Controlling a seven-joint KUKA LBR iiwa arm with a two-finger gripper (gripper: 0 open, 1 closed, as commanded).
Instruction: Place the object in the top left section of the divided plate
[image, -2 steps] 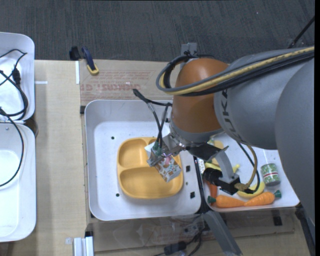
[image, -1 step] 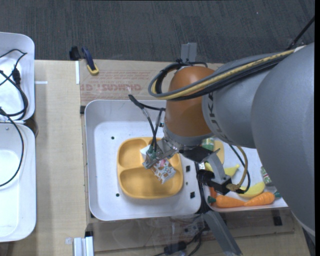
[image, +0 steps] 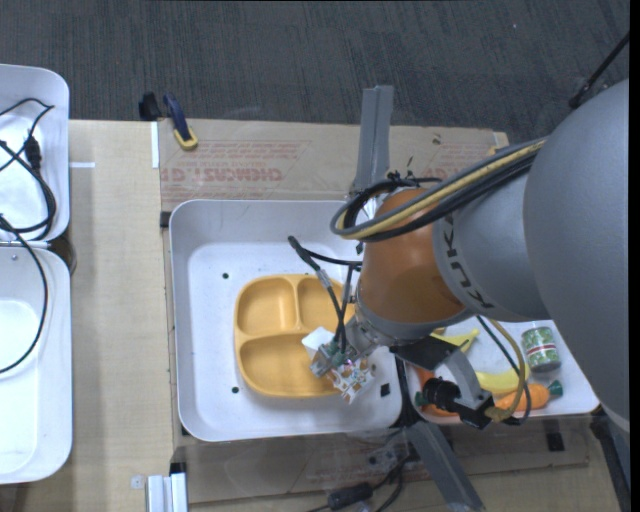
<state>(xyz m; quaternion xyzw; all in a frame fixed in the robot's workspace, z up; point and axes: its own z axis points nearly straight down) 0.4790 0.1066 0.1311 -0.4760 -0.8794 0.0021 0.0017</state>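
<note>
Yellow plastic first: a divided plate (image: 262, 335) with three compartments, lying flat on the floor of a white bin (image: 200, 300), towards the bin's middle and right. At the plate's right rim, beside the large lower compartment, a small white item with printed colours (image: 353, 381), perhaps a crumpled packet or little carton, too blurred to name better. Partly over the rim, partly over the bin floor. Nothing in the top left compartment but bare yellow.

Directly above and touching or nearly touching that item, the tool (image: 335, 358), a cluster of grey metal and wires. Opening of the tool: cannot tell, since wrist and cabling hide it from above; likewise whether the item is gripped.

Above the tool, the orange band (image: 410, 275), then the broad grey arm (image: 565, 220) entering from the right, with black and yellow cables (image: 440, 190) looped along it.

Beyond, under the arm, a second bin (image: 582, 388) with a banana (image: 498, 381), a carrot (image: 533, 396) and a small green-labelled can (image: 541, 348). Under both bins, brown cardboard with red print (image: 250, 160) on the bench (image: 110, 300). Near the cardboard's far left corner, a blue-handled clamp (image: 178, 122).
</note>
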